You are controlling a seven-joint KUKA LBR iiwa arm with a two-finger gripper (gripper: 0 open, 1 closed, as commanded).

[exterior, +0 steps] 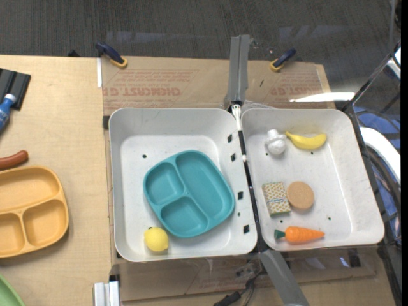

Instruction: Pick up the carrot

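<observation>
An orange carrot (302, 235) with a green stub at its left end lies flat near the front edge of the right bin (347, 171). It rests just below a tan round cookie (300, 196) and a speckled square cracker (276, 198).
In the right bin, a yellow banana (306, 140) and a white garlic bulb (275, 143) sit at the back. The left bin (127, 171) holds a teal divided plate (188, 193) and a yellow lemon (156, 240). An orange tray (29, 212) and a sausage (13, 160) lie on the bench at left.
</observation>
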